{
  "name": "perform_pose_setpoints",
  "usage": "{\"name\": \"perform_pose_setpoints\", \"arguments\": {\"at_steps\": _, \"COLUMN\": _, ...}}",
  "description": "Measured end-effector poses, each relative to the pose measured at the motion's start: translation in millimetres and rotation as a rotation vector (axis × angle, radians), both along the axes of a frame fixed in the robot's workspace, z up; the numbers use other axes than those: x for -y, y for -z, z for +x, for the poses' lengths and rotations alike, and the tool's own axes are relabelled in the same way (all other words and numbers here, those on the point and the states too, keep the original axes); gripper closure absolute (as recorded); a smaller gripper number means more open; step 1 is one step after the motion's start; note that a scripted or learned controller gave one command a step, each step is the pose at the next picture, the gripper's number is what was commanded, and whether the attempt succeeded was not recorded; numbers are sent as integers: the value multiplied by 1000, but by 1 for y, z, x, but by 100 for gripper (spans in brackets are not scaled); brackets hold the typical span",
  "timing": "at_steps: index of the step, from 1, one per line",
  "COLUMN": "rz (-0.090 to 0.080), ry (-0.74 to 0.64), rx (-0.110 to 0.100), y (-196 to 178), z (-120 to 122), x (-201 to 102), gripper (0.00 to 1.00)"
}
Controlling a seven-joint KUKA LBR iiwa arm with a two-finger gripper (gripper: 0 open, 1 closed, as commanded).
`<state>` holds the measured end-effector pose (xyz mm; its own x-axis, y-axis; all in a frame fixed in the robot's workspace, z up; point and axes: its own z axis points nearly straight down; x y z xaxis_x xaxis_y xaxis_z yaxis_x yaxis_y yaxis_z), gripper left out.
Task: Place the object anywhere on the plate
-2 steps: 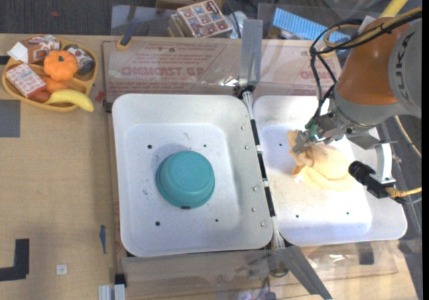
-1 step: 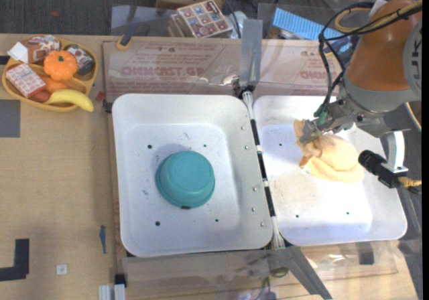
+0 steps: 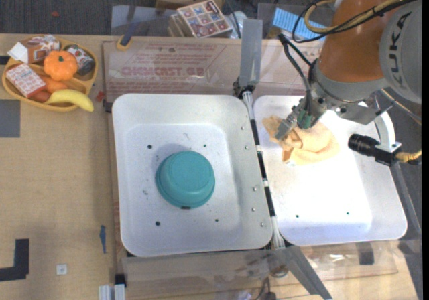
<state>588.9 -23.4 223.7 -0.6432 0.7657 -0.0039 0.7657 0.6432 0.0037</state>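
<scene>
The gripper (image 3: 292,126) is seen low over the upper left part of the right bin (image 3: 348,225), at the end of the grey arm (image 3: 355,31) with its orange band, which reaches in from the right. Its tip is set against the left end of a pale yellow, soft-looking object (image 3: 314,143), a crumpled piece that lies on the bin floor near the bin's upper left corner. Whether the fingers are spread or closed cannot be told, since they are small and seen at a slant; a fold of the yellow object appears to be at the tip, but a firm hold cannot be confirmed. The object rests on the bin floor under and just to the right of the gripper.

A black cylindrical part (image 3: 365,144) with a yellow cable is seen just to the right of the object, over the same bin.

In the left bin (image 3: 134,118), a teal round plate (image 3: 186,179), dome-like in shape, is placed near the middle. It is well apart from the yellow object, with the wall between the two bins lying between them.

Beyond the bins, at the upper left of the bench, a yellow dish (image 3: 13,84) is seen holding a banana (image 3: 71,98), an orange pumpkin-like toy (image 3: 60,65) and small boxes.
</scene>
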Motion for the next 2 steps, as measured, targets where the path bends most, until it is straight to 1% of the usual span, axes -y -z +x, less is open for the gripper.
{"name": "perform_pose_setpoints", "arguments": {"at_steps": 1, "rz": -1, "ry": -399, "rx": 2, "y": -10, "z": 12, "x": -46, "gripper": 100}}
{"name": "perform_pose_setpoints", "arguments": {"at_steps": 2, "rz": -2, "ry": -798, "rx": 3, "y": -6, "z": 18, "x": -97, "gripper": 100}}
